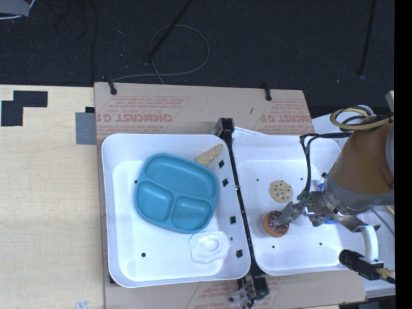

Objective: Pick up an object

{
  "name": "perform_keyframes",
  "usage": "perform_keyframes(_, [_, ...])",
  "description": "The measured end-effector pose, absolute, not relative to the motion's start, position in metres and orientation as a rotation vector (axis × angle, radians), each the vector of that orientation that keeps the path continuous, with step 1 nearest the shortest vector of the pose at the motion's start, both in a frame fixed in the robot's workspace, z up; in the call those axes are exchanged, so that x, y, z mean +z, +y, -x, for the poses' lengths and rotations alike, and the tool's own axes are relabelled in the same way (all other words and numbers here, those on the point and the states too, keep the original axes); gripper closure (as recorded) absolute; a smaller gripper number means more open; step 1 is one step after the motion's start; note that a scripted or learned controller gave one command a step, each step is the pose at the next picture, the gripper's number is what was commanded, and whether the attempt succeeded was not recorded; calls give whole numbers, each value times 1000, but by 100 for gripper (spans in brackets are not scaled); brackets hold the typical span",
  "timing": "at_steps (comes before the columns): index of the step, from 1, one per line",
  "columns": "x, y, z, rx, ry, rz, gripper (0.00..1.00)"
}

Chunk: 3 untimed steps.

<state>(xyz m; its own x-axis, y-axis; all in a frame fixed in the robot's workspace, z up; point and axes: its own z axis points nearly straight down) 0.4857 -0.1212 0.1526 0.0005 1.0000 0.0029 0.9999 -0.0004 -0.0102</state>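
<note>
In the right bin (302, 262) a small round orange-brown object (275, 227) lies near the middle. My gripper (282, 217) is down right on top of it, coming in from the right under the orange-banded wrist (360, 166). It covers part of the object's top. A speckled tan cookie (280, 190) lies just behind, apart from the gripper.
The left bin (122, 262) holds a blue divided plate (176, 193), a tan wedge (209, 154) at its back right and a white fried-egg piece (208, 246) in front. A black divider (235, 192) runs between the bins. Cables (351, 116) hang by the arm.
</note>
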Motion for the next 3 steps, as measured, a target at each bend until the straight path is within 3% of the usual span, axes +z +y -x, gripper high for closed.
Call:
perform_keyframes(1, [97,-129,-489,7,-2216,2216,0])
perform_keyframes(2, [92,-131,-491,0,-2220,2225,0])
perform_keyframes(3, [103,-126,-493,-14,-2212,2218,100])
